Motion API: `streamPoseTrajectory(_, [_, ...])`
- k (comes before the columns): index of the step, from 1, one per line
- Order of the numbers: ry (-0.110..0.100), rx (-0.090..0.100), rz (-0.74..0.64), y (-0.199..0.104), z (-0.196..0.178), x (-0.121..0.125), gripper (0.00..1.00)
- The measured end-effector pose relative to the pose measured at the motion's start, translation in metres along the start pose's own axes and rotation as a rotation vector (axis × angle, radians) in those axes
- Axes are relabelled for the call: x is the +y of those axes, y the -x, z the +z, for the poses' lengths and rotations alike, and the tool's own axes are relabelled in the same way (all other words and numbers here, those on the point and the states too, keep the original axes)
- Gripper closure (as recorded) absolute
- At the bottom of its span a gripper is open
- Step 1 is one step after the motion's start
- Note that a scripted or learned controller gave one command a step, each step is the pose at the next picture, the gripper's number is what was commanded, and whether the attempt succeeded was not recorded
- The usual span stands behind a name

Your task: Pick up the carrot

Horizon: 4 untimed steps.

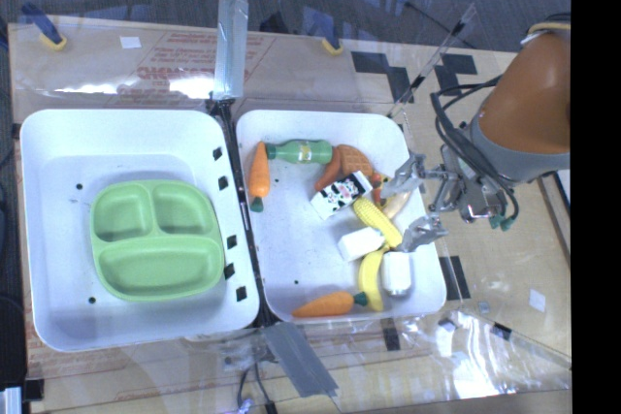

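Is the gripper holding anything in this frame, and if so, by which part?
Nothing is held. The gripper sits open at the right bin's right edge, nothing between its fingers. Both carrots lie in the bin.

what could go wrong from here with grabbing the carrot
1. There are two carrots: one by the right bin's left wall, another at its front edge. The arm may go for either.
2. The gripper sits at the right rim, over the banana, corn and white block; it could catch one of those instead.
3. The front carrot lies against the bin wall, leaving little finger room, so a slip seems likely.
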<state>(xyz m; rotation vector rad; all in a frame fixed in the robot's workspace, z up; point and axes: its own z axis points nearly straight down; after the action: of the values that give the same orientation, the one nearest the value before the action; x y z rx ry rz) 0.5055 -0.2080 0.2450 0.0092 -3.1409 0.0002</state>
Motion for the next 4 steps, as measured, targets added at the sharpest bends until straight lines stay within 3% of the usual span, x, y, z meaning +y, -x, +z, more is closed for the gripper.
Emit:
streamPoseTrajectory(1, [0.007,0.013,-0.023,0.022,0.126,0.068,0.00])
streamPoseTrajectory(2, [0.002,0.003,0.161,0.043,0.153,0.112,0.00])
streamPoseTrajectory(3, [-0.002,-0.002,0.252,0.038,0.128,0.027,0.00])
streamPoseTrajectory(4, [0.003,0.003,0.357,0.039,0.154,0.099,0.00])
